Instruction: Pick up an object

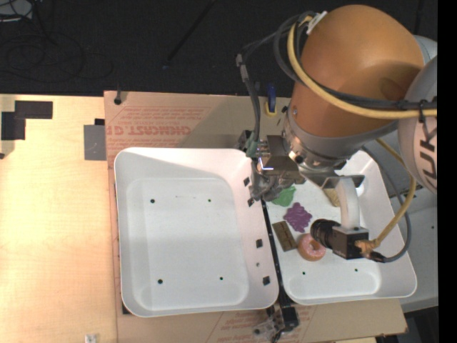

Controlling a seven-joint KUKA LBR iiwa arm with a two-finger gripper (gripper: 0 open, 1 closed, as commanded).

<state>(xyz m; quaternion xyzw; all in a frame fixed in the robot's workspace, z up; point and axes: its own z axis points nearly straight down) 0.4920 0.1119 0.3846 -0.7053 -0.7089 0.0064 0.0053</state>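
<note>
My gripper (265, 179) hangs low over the near-left part of the right bin (371, 281), close to the wall between the two bins. A green object (285, 195) lies right beside it, partly hidden under the wrist. Just in front of that lies a purple lumpy object (298, 216). A flat brown block (283, 236) and a pink ring-shaped object (311, 248) rest further toward the bin's front. The big orange-banded arm covers the back of the right bin.
The left bin (136, 191) stands white beside the right one, on brown cardboard (164, 123). A pale wooden bench top (50, 227) stretches to the left. The arm's bulk fills the space above the right bin's rear half.
</note>
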